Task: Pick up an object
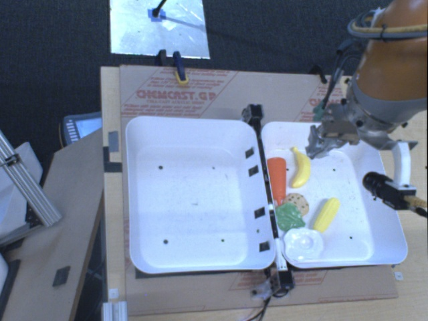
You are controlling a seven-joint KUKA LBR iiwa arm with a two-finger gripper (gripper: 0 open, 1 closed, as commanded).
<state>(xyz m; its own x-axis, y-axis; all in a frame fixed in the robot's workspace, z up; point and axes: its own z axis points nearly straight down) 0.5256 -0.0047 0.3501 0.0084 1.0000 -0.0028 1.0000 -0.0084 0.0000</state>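
The right bin (384, 246) holds the toys. Just right of its carrot (277, 179) lies the banana (301, 168); the gripper (319, 142) hangs just above-right of the carrot, claw state untellable. Best descend centred, straddling the banana's narrow width.

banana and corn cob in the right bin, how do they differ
The curved yellow toy banana lies near the top of the right white bin, just below the claw; the stubby yellow toy corn cob lies lower, apart from the claw. The banana is longer, curved and pointed; the corn cob is straighter and blunt. The banana runs nearly up-down, the corn cob diagonally. Both are yellow and lie flat.
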